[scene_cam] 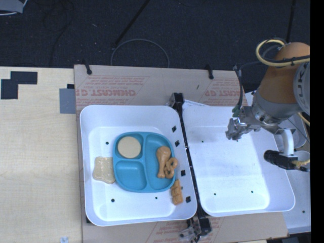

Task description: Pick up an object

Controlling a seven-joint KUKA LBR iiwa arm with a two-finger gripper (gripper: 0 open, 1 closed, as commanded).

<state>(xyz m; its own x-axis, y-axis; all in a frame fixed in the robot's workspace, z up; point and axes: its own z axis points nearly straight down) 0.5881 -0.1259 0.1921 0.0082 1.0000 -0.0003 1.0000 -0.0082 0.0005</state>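
Front edge: a dark clamp [195, 229] sits at the bottom of the seam where the two bins meet, on the cardboard sheet [152, 87] that lies under both.
Left bin [96, 116]: white and shallow, holding all the loose things.
Small brown piece [176, 192]: lies nearest the front in the left bin, just off the lower right corner of the tray, close to the divider.
Pale slab [104, 169]: a beige, bread-like piece on the bin floor, touching the left edge of the tray.
Blue tray [133, 176]: a three-part plate in the middle of the left bin.
Pretzel-like piece [166, 162]: tan and twisted, lying in the tray's right compartment.
Round disc [128, 147]: pale tan, lying flat in the tray's upper left compartment.
Right bin [238, 186]: white, its floor bare but for small dark dots.
Gripper [235, 129]: over the upper part of the right bin, well apart from every object in the left bin; nothing shows between its fingers, and I cannot tell whether the jaws are spread or closed.
Arm [281, 80]: grey with an orange band, reaching in from the right above the gripper.
Far side: dark floor with cables beyond the bench.
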